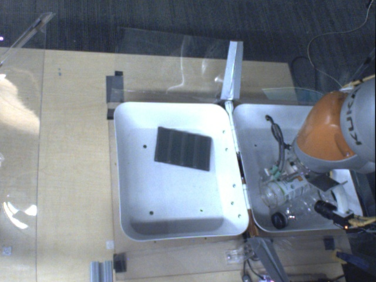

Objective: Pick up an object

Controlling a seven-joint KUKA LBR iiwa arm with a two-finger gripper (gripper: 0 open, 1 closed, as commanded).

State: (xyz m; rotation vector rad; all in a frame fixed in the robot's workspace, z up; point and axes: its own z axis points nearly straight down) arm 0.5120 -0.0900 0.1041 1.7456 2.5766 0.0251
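- Gripper (pixel 286 178) status: positioned low over the right bin (pixel 254 128). I cannot tell whether it is apart or together. Nothing is visibly held.
- Candidate objects:
  - A clear item (pixel 281 194) sits just beside the gripper.
  - A small black round object (pixel 278 220) lies near the front wall of the same bin.
  - A dark ribbed slab (pixel 183 148) lies flat in the left bin (pixel 135 181), well apart from me.
- Risk, empty closure: the clear item is hard to outline against the white bin floor. A misjudged edge would probably have me close on air or catch only a corner.
- Risk, slip: the clear item looks smooth and is probably light. A shallow or off-centre grip could let it squirt out during the lift.
- Risk, displacement: the black round object looks likely to roll. A nudge from my wrist could send it against the bin wall, where a grasp has less room.
- Risk, collision: both nearby candidates lie toward the front wall of the right bin. A sideways correction there could strike the rim.
- Risk, poor choice: the dark ribbed slab shows no raised edge. A top-down pinch on it would probably scrape across and fail.
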